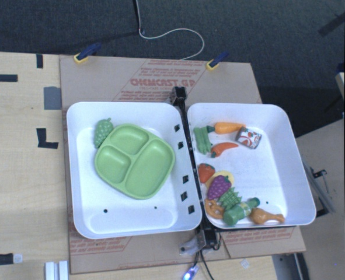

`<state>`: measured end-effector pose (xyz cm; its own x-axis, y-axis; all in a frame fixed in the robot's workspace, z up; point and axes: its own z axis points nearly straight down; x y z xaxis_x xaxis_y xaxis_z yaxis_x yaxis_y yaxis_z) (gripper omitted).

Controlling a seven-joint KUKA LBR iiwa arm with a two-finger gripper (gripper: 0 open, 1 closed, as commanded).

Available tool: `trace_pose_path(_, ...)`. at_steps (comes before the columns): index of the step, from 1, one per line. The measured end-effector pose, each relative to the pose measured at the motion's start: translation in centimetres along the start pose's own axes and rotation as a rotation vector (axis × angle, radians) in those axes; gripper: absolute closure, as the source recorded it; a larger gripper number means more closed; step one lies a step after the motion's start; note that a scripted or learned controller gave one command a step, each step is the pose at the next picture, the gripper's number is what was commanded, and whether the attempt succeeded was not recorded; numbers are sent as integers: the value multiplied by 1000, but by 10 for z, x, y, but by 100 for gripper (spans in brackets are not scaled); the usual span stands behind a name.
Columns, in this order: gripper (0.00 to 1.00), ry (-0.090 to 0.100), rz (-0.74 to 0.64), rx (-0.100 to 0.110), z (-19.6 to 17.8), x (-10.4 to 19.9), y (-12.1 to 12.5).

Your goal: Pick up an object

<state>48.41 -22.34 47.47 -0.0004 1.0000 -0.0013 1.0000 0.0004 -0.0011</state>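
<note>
The right bin [277,174] holds several toy foods. An orange carrot [228,127] lies near its back, beside a small red and white can [248,137]. A green bean pod [202,139] and an orange-red pepper [224,149] lie just left of them. Further forward sit a red tomato [205,172], a purple grape bunch [218,186], a green leafy piece [229,199], a green cucumber-like piece [239,212] and an orange-tan gourd shape [264,217]. In the left bin [82,156] rests a green divided plate [135,160] with a small green grape bunch [103,131] touching its back left edge.
Both bins stand on a cardboard sheet [154,80] held by two blue and yellow clamps [86,52]. A white cable [172,35] loops over the dark floor behind. A row of black clips [185,179] joins the bins in the middle.
</note>
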Motion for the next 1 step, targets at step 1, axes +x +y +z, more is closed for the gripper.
trace_pose_path(1, 100, 1, 0, 1, 26, 0, 0)
